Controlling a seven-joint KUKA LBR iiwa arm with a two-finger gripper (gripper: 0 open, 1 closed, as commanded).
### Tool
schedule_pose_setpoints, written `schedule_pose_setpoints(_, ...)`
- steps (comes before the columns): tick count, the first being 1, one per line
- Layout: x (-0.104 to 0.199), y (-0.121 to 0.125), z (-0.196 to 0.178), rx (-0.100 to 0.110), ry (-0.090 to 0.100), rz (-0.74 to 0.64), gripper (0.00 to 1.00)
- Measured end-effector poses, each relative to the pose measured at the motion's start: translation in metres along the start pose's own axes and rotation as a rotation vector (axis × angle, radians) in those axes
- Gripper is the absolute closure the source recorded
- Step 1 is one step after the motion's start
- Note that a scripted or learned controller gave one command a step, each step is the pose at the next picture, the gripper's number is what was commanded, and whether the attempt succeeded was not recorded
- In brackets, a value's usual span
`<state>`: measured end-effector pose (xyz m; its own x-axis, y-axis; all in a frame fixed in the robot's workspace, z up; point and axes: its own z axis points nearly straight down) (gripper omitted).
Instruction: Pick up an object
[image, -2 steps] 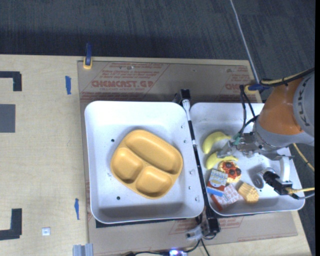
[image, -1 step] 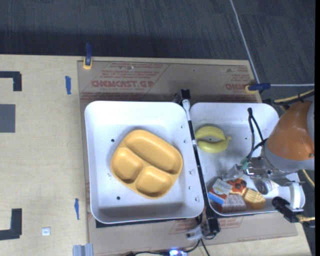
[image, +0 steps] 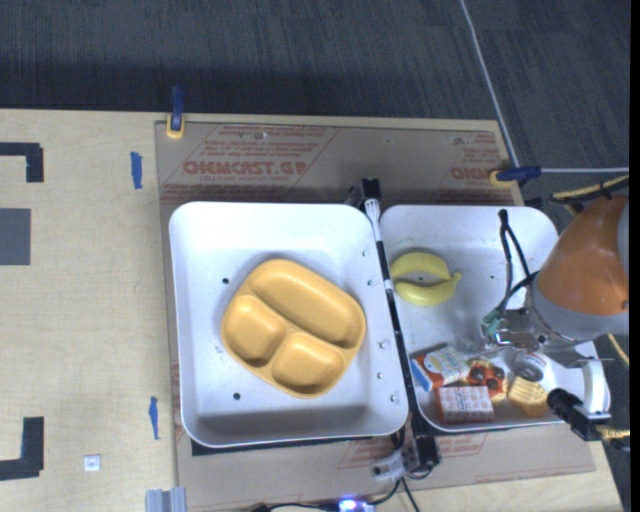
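Because the snack packs (image: 462, 388) lie bunched up beside the gripper (image: 517, 345), it may slip or grab two; open or closed, nobody can tell.

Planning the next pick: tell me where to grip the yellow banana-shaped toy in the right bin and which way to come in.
Grip the yellow toy across its narrow middle, coming straight down from above. It lies flat, long axis left to right, apart from the packets below it, so both long sides look free.
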<state>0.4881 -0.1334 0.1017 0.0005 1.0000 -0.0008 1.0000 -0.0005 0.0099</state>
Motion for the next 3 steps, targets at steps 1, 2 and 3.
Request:
schedule_pose_setpoints(1,0.032,0.089,0.015,0.001,0.000,-0.002,1.00)
schedule_pose_setpoints(2,-0.030,0.099,0.016,0.003,-0.003,-0.001,1.00)
schedule_pose_setpoints(3,-0.028,0.098,0.017,0.006,0.000,-0.002,0.00)
